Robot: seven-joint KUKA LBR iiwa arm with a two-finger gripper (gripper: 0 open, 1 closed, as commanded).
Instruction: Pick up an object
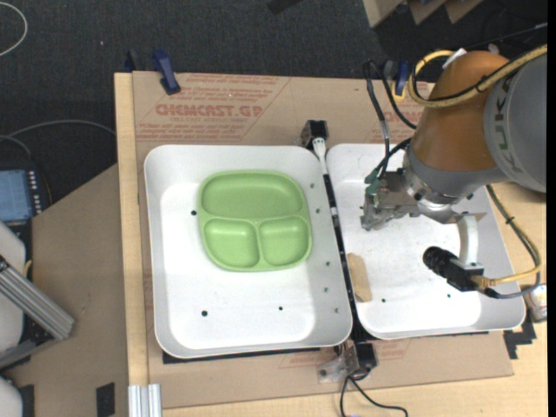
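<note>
A green divided plate (pixel 255 218) lies flat in the left bin (pixel 174 311), toward its back. A small tan block (pixel 358 278) rests at the left edge of the right bin (pixel 417 320), beside the divider between the bins. My gripper (pixel 375 214) hangs over the back left part of the right bin, under the orange band of the arm (pixel 456 115). It stands up and to the right of the tan block and apart from it. Nothing shows in its grasp.
A black cylinder (pixel 446 267) with a yellow cable and a white bracket juts out below the wrist over the right bin. Cardboard (pixel 217 102) lies under both bins. A blue clamp (pixel 165 70) sits at its back left, and cables run along the back right.
</note>
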